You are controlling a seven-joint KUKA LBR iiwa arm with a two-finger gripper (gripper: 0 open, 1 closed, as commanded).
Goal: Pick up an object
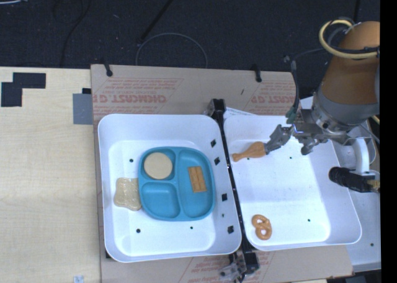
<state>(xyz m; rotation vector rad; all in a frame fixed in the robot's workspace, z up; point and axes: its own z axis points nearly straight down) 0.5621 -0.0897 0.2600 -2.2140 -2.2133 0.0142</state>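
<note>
In the right bin (322,213), an orange-brown drumstick (249,151) lies near the far left corner. My gripper (292,143) hangs over the far part of that bin, open, with its fingers spread wide. Its left fingertip (276,139) sits at the drumstick's right end, and nothing is between the fingers. A small pretzel (262,226) rests near the front edge of the same bin.
The left bin (118,133) holds a blue three-part tray (177,204) with a round tan cracker (157,165) and a brown wafer (197,179) in it. A pale bread piece (127,193) lies against the tray's left side. A black divider (224,170) runs between the bins.
</note>
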